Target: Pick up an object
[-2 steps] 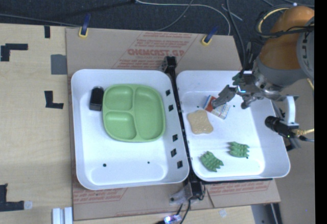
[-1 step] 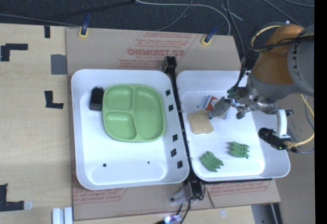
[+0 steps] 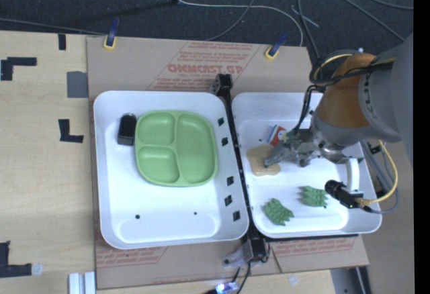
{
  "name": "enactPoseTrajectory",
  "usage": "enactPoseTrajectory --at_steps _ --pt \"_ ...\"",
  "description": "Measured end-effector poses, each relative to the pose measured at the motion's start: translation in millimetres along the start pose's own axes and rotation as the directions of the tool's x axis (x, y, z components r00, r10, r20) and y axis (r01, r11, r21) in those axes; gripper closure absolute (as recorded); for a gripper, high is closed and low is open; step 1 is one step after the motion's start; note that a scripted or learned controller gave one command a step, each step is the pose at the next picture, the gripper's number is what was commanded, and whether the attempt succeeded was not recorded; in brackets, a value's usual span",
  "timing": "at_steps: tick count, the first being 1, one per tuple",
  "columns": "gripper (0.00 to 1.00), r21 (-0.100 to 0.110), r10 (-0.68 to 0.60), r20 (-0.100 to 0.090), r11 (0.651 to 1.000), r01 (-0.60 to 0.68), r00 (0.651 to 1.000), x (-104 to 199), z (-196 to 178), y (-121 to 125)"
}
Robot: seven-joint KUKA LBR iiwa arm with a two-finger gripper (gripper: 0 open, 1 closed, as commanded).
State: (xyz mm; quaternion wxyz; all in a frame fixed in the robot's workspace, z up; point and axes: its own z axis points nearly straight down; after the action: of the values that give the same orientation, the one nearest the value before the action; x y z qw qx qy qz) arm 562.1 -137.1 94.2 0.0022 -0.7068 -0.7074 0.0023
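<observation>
My gripper (image 3: 277,156) reaches into the right bin (image 3: 336,225) from the right, low over a beige, flat, roundish object (image 3: 259,163) near the bin's left wall. Its fingertips sit at that object's right edge. A small red and blue item (image 3: 276,133) lies just behind the gripper. Two green leafy toys rest toward the front of the bin, one (image 3: 277,211) in the middle and one (image 3: 313,196) further right. The arm's orange band (image 3: 342,101) and grey wrist cover the bin's right side.
The left bin (image 3: 111,212) holds a green divided plate (image 3: 176,148) and a small black block (image 3: 126,129) to its left. A black divider with clips runs between the bins. Cables lie across the dark floor behind the bench.
</observation>
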Motion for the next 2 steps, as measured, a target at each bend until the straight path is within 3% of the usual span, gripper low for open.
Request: enactPoseTrajectory --at_steps 1,2 --pt "1.00 -0.003 -0.002 -0.001 1.000 0.002 1.000 1 -13 1" --pt "1.00 -0.008 -0.001 0.000 1.000 0.001 1.000 9 -61 -5"
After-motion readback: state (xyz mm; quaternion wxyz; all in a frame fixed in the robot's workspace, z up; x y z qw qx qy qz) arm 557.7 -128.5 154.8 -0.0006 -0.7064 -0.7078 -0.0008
